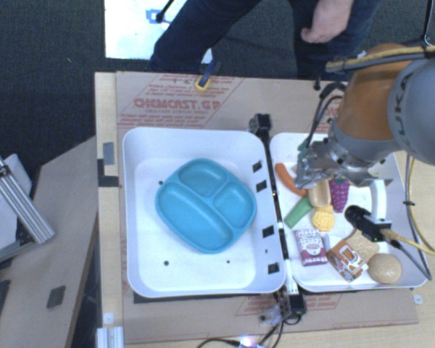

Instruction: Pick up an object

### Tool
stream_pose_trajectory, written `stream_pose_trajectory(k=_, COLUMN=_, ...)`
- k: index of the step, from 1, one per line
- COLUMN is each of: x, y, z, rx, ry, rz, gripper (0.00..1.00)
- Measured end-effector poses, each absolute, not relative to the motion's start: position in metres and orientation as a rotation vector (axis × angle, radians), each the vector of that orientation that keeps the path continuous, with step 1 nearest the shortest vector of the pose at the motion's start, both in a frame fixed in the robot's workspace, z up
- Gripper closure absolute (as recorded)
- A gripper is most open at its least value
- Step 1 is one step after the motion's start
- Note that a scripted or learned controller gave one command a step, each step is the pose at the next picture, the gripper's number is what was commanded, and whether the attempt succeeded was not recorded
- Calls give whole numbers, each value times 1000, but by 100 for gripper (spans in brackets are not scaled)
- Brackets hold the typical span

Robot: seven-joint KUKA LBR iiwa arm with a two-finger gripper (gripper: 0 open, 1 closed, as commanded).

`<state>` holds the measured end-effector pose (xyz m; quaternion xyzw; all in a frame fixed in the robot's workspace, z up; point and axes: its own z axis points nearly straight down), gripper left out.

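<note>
one camera on my rig: fixed above the bench [174, 96], looking down at a slant. it sits far enough back that i get both white bins whole, the left bin [141, 216] and the right bin [290, 151] side by side, plus bench edge and dark floor [36, 49] around them. the top of the frame is the far side, where a person [326, 13] stands. the arm [384, 107] enters from the frame's right.
</note>
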<state>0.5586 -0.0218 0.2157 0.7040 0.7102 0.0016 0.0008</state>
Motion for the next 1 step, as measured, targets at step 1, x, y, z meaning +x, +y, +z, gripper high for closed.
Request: stream_pose_trajectory(k=1, x=594, y=25, z=229, rx=2208, ry=2231, rz=8, gripper=100)
